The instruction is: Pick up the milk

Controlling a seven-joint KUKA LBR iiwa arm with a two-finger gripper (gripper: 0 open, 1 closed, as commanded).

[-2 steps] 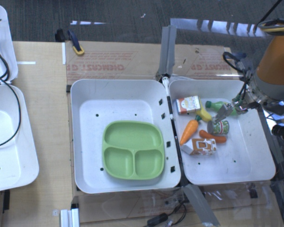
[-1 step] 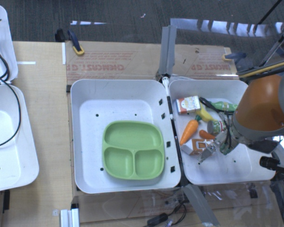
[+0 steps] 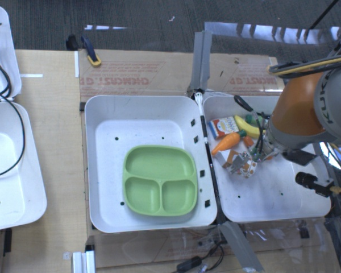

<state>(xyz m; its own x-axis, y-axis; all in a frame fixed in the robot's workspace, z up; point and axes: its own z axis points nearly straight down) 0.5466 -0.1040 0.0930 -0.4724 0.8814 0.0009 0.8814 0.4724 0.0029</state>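
A small grey-and-white milk carton (image 3: 244,165) with orange marks lies on its side in the right bin (image 3: 284,201), near the bin's middle left. My gripper (image 3: 260,151) comes down from the orange-banded wrist (image 3: 298,104), just up and to the right of the carton and close to its upper edge. The wrist covers most of the gripper, and I cannot tell whether it touches the carton.
Behind the carton lie an orange carrot (image 3: 225,143), a red-and-white box (image 3: 220,127), a yellow banana (image 3: 245,125) and a green item (image 3: 253,119). The left bin (image 3: 102,152) holds a green divided plate (image 3: 160,180). A raised divider (image 3: 206,152) separates the bins.
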